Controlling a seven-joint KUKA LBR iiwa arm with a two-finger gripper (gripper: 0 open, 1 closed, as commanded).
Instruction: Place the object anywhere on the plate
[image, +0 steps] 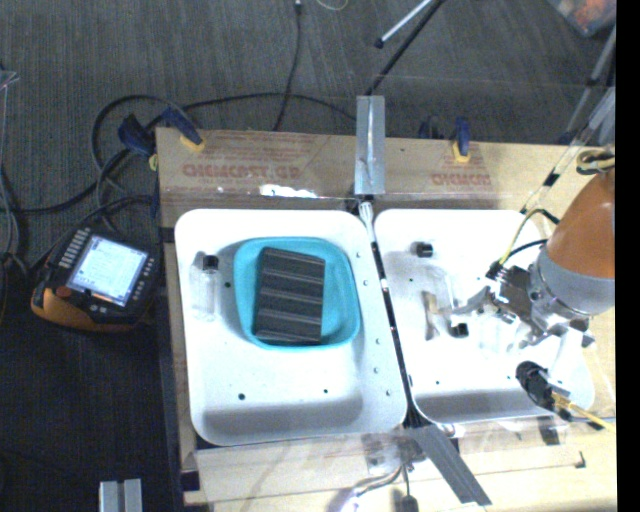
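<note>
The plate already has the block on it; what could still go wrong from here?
1. The block fills much of the plate; a later bump could slide it off.
2. The vial stands close beside the plate and could tip if the arm comes back.
3. The gripper sits low in the right bin and could scrape it.

Left bin (200, 400): lower half of its floor is bare, open room for me there. The blue plate (345, 290) fills the middle, a dark ribbed block (290, 295) lying on it. A small clear bottle (207, 283) sits near the left wall, just beside the plate. The ridge (385, 300) between the bins runs down frame centre. Right bin (440, 395): my end effector (455, 315) mid-floor, a small dark piece (424, 249) upper left, lower left bare.
</note>
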